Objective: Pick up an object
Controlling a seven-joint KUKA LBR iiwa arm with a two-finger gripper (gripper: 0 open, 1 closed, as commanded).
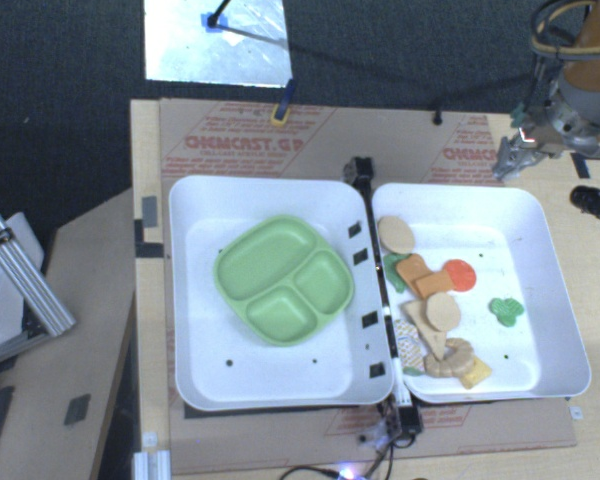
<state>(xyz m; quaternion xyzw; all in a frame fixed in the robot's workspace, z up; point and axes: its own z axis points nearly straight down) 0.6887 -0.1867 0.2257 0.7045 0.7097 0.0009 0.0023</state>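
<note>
Hovering at the top right, the hand (510,156) is sitting just past the back right corner of the right bin (555,268), above the cardboard sheet (250,133) on the table (90,258). Nothing is showing between its fingers; how far they are parted is too small to tell.

Candidate objects are all lying in the right bin, mostly crowding its left side against the divider: a tan oval piece (396,234), an orange block (423,276), a red disc (460,274), a round beige piece (442,312), and a heap of tan and yellow bits (455,360) near the front. A small green piece (506,310) is lying apart toward the right, with free floor around it.

Judging by looks, these are toy food items: light, rigid or slightly soft, smooth and a bit slippery, not fragile. The green piece or red disc is looking easiest to grab across its narrow width. The heap is risking a glancing pinch.

The left bin (195,268) is carrying a green divided plate (283,279).
</note>
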